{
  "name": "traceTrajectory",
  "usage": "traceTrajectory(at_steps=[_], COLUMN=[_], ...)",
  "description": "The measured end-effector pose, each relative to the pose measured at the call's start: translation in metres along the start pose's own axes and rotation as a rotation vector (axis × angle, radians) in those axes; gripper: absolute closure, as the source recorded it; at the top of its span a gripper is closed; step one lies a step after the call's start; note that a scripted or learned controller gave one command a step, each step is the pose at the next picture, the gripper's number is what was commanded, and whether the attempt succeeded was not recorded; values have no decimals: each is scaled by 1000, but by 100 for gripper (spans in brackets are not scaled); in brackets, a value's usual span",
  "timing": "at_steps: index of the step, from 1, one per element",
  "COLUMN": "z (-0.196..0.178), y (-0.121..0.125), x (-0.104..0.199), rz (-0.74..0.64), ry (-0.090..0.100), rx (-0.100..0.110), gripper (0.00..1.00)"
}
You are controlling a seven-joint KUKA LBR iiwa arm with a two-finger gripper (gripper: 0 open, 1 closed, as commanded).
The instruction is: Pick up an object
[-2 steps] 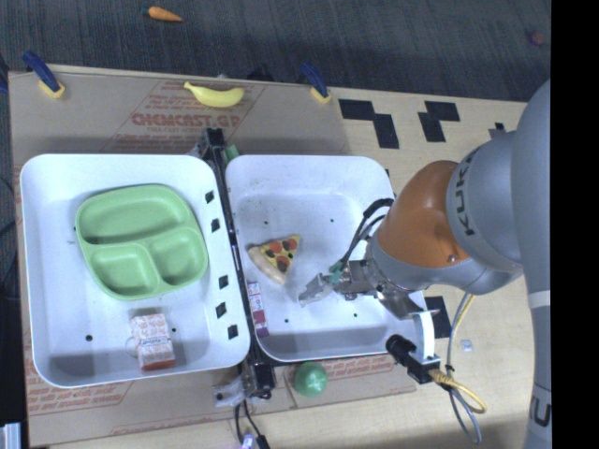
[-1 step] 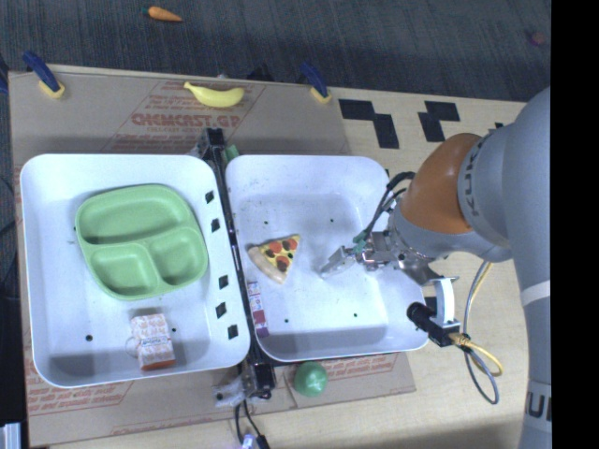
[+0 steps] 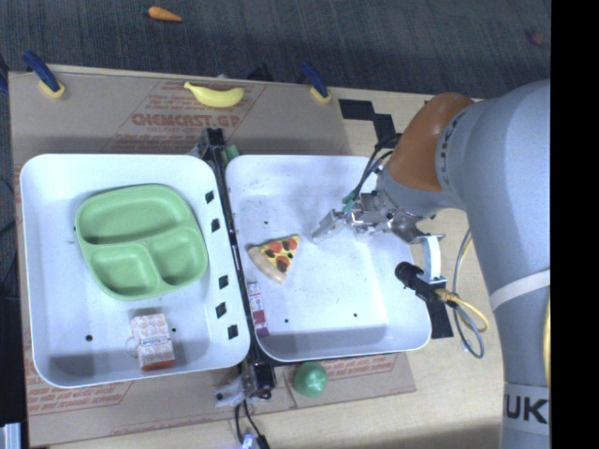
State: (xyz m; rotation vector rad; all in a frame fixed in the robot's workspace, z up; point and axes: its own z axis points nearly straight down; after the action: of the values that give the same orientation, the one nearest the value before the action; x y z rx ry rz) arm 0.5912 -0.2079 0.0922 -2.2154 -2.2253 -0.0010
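A toy pizza slice [image 3: 274, 255] lies flat on the floor of the right bin [image 3: 374, 330], near its left wall. My gripper [image 3: 329, 224] hangs over the same bin, a little right of and above the slice, and nothing shows in it. The grey arm with its orange band [image 3: 423, 148] comes in from the right, over the bin's right rim. In the left bin [image 3: 42, 251] rest a green divided plate [image 3: 140, 239] and a small red-and-white box [image 3: 152, 339] near the front.
A green ball [image 3: 310, 378] sits on the cardboard just in front of the right bin. A yellow banana [image 3: 215, 93] lies behind the bins, between blue clamps [image 3: 44, 75]. Cables and a black fitting [image 3: 421, 283] hang by the right bin's right rim.
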Motion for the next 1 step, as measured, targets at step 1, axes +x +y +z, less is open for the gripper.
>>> traceTrajectory(at_steps=[1], z=[-32], y=[-82], x=[13], rz=[-1], ry=[-1], rx=[2], gripper=[0])
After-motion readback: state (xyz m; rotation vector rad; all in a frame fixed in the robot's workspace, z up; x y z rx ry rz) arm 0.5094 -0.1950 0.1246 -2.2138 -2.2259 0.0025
